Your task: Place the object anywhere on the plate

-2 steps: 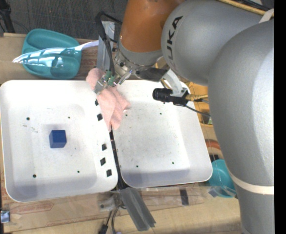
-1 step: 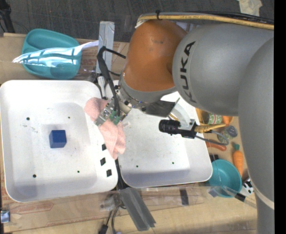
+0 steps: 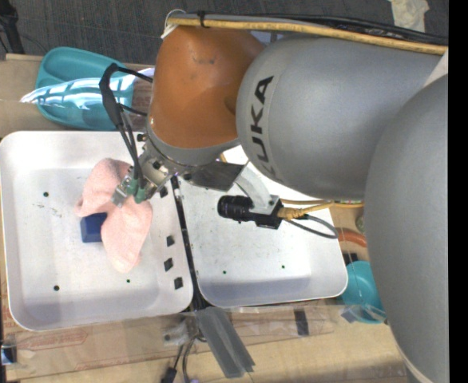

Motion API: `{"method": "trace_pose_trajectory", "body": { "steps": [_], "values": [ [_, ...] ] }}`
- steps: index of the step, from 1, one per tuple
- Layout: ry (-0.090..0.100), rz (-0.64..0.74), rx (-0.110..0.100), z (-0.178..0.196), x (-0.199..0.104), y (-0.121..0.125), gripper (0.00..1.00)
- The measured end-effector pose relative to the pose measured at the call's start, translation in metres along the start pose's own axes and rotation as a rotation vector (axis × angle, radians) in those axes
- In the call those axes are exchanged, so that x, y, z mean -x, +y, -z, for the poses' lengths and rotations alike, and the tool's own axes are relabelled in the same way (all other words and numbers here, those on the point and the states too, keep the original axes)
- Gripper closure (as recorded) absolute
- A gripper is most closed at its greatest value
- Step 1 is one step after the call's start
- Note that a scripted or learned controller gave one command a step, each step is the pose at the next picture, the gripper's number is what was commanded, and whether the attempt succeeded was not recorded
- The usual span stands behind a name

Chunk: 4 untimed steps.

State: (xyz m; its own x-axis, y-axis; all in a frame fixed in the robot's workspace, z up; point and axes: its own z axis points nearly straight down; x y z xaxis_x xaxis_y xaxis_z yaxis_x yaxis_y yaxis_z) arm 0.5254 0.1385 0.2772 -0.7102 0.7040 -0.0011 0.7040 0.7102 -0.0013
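The gripper [image 3: 130,190] is hovering over the pink plate [image 3: 126,230] in the left bin [image 3: 26,214], its grip impossible to judge, while the blue block [image 3: 93,227] is lying just left and below it, touching the plate's edge

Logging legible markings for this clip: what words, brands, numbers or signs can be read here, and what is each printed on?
"UKA": dark letters on the grey arm casing; the start of the brand name is hidden behind the orange band.
The left bin and the pink cloth show no legible text.
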Motion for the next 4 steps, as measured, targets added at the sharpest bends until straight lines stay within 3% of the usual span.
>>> {"method": "trace_pose_trajectory", "body": {
  "steps": [1, 2, 4],
  "values": [
    [0.0, -0.001, 0.0, 0.0, 0.0, 0.0, 0.0],
    [0.004, -0.016, -0.003, -0.169, -0.054, -0.017, 0.0],
    [0.003, -0.016, -0.002, -0.169, -0.054, -0.017, 0.0]
  ]
}}
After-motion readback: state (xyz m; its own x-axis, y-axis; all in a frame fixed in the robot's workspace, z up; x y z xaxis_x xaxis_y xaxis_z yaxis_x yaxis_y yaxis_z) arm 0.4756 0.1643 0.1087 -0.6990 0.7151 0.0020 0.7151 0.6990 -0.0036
